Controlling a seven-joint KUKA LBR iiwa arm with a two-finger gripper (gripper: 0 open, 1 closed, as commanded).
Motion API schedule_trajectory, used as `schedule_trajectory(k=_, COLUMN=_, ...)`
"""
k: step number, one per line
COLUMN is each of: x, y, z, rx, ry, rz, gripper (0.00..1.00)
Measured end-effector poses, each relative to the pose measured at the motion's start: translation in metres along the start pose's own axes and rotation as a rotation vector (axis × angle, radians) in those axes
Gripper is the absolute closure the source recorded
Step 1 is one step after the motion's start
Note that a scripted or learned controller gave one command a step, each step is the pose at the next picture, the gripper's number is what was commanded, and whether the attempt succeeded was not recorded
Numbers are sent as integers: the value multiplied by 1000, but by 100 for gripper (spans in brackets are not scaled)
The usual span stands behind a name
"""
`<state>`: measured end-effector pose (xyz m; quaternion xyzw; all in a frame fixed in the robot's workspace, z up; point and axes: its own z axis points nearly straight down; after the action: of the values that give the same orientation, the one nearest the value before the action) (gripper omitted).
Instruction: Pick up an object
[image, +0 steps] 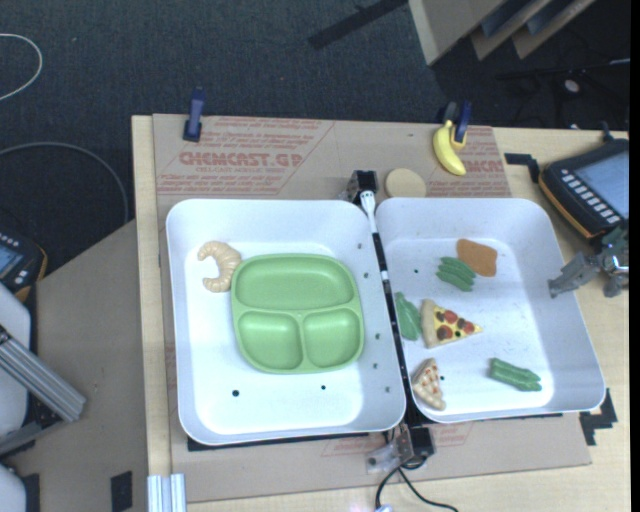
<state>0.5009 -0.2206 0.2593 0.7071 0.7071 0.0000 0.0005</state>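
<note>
End effector (580, 275): at the right bin's (560, 250) edge, fingers spread, holding nothing.
Pizza (447, 323): in that bin.

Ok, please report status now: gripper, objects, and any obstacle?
Gripper at right bin's right rim, holding nothing. Pizza slice, green beans untouched in bin. Nothing in the way.

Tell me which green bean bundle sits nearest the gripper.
The green bean bundle at the right bin's lower right, closest to the gripper. The other two lie further left: one beside the orange piece, one along the divider.
</note>
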Motion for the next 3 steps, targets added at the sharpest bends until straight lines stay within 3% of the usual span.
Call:
schedule_trajectory(k=1, x=44, y=-23, z=151, rx=7, ry=6, rz=-1, gripper=0)
schedule_trajectory(k=2, x=22, y=6, z=176, rx=-2, ry=-2, rz=-1, gripper=0)
schedule_trajectory(k=3, x=29, y=63, z=174, rx=-3, ry=-1, rz=-3, gripper=0)
